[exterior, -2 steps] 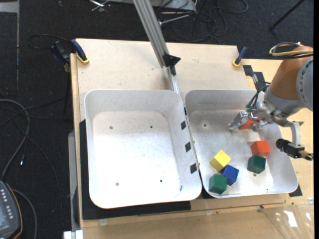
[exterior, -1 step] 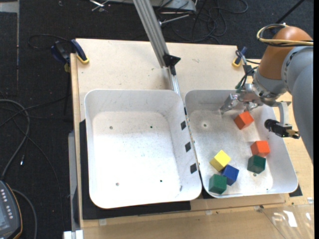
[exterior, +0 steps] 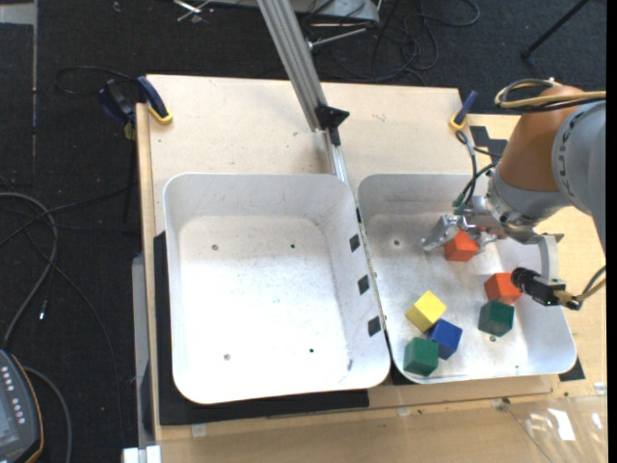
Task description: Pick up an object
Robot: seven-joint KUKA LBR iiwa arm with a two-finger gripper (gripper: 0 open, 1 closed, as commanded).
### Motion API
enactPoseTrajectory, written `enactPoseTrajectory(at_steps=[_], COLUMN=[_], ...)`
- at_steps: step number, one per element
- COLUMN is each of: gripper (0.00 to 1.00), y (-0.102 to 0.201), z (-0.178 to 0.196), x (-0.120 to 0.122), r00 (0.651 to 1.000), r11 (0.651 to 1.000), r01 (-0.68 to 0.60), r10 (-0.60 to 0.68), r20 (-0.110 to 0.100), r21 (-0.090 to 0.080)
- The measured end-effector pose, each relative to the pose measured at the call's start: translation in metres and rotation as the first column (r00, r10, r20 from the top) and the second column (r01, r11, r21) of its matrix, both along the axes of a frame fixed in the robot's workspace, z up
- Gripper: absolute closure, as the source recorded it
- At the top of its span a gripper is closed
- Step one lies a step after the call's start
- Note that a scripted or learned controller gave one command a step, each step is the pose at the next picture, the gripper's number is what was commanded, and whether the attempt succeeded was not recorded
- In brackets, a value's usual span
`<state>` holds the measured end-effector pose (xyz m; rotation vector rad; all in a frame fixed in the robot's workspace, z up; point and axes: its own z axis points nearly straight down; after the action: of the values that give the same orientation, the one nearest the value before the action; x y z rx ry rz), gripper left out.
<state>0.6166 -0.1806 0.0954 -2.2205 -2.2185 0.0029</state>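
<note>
A: Where is the gripper (exterior: pixel 453 234)?

B: It is low in the right bin (exterior: pixel 405 205), at an orange block (exterior: pixel 462 247). I cannot tell its state.

A: And the other blocks?

B: A second orange block (exterior: pixel 501 286) touches a green block (exterior: pixel 496 318). Yellow block (exterior: pixel 426 311), blue block (exterior: pixel 445 337) and another green block (exterior: pixel 421 356) cluster near the front rim.

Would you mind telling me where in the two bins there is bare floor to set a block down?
The left bin offers bare floor wall to wall. In the right bin, the back left corner by the divider is free. The front is crowded: yellow block, blue block, two green blocks, orange blocks beside the gripper.
</note>
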Motion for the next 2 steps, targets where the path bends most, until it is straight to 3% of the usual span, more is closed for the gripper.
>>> enactPoseTrajectory(at_steps=[1, 2], gripper=[1.00, 1.00], y=[-0.001, 0.074], z=[0.010, 0.047], x=[0.002, 0.005], r00=[1.000, 1.000], r11=[1.000, 1.000], r01=[0.000, -0.010], r10=[0.000, 0.010], r20=[0.006, 0.006], r21=[-0.001, 0.002])
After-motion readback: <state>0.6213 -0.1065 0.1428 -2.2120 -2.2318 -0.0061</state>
